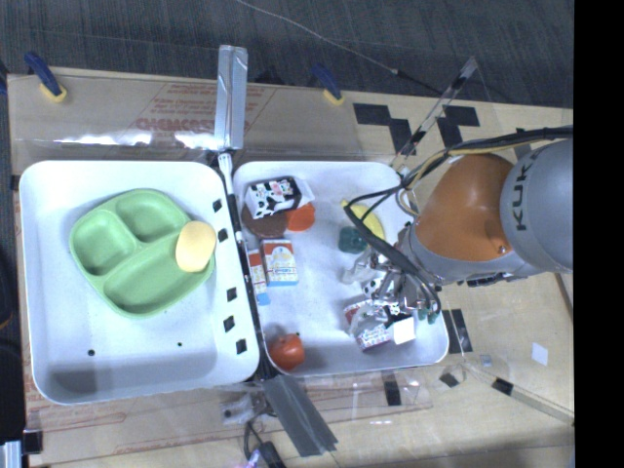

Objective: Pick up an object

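Note:
My gripper [375, 305] hangs low over the right part of the right bin [322, 344], under the orange wrist band. Its metal fingers are tangled with cables, and I cannot make out their spread. A small white and red packet [382, 334] lies right beneath them. In the same bin lie a black and white cow-print carton [269, 198], an orange piece [301, 216], a brown round thing [267, 224], a small juice box [281, 262], a red tomato [287, 350], a teal object [351, 239] and a yellow item [369, 216] partly hidden by the arm.
The left bin [58, 359] holds a green divided plate [127, 247] with a yellow lemon-like object [195, 246] on its right rim. A metal divider bar [232, 96] stands between the bins. Blue clamps [47, 78] sit on the back edge.

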Controlling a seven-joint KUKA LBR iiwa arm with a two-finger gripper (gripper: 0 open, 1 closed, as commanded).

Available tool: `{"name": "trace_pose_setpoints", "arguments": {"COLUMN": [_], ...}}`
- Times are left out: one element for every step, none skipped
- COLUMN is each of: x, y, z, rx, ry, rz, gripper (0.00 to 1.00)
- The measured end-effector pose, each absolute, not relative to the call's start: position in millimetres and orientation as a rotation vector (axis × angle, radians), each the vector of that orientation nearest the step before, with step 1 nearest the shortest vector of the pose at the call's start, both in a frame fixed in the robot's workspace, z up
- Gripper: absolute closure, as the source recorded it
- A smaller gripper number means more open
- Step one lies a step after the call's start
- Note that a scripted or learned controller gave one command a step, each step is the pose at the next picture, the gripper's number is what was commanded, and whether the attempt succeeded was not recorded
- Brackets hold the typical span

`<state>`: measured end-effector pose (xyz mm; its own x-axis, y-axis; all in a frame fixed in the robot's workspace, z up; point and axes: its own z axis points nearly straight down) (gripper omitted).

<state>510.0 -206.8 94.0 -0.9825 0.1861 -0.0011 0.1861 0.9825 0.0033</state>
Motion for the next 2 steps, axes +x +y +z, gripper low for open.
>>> {"name": "trace_pose_setpoints", "arguments": {"x": [502.1, 479.7], "y": [-151, -210], "z": [91, 92], "rx": [0.219, -0.137], "ry": [3.135, 3.137], "rz": [0.003, 0.001], "gripper": [0.0, 0.0]}}
